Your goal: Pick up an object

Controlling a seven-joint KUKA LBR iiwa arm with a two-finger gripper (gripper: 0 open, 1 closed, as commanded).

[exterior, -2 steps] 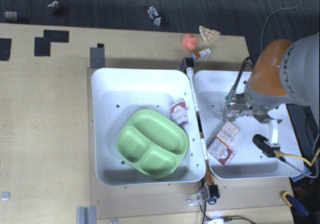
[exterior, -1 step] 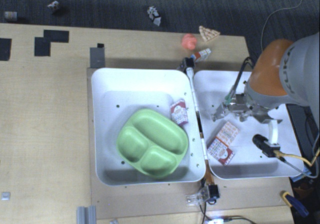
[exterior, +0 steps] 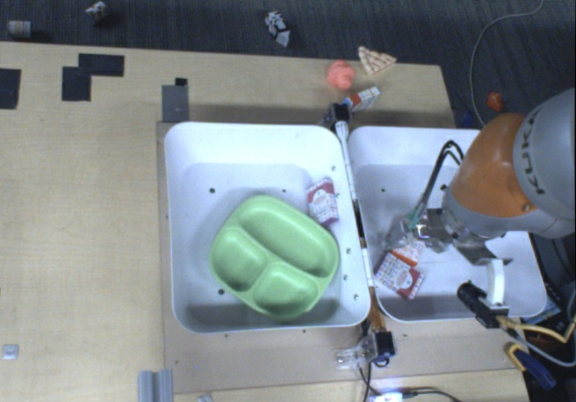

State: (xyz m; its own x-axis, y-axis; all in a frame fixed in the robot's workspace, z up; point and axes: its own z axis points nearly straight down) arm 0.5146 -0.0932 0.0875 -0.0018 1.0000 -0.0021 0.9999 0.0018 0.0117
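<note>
Well, the gripper [exterior: 416,231] hangs just above the red-and-white packet [exterior: 399,271] in the right bin [exterior: 387,166]; the green tray [exterior: 274,254] lies at nine o'clock.

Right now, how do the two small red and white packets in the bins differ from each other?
The packet in the left bin lies beside the green divided plate, near the bin's right wall; the packet in the right bin lies by that bin's left wall, just below the arm's wrist. The left packet looks smaller and stands more upright in the view; the right one looks larger and tilted. Both are red and white.
</note>
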